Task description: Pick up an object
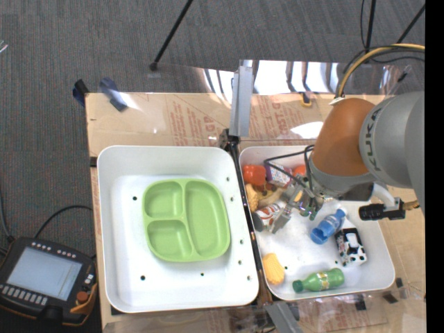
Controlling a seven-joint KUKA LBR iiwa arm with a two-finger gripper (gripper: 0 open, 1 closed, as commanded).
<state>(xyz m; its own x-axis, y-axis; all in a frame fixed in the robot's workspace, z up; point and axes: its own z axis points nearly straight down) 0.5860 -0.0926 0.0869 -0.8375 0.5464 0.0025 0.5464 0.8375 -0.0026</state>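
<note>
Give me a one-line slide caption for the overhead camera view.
KUKA arm lowers its gripper into the cluttered right bin; a green divided plate sits in the left bin.

Divided plate [186, 219] in left bin [111, 186]; bottles [318, 281] in right bin [378, 245].
</note>
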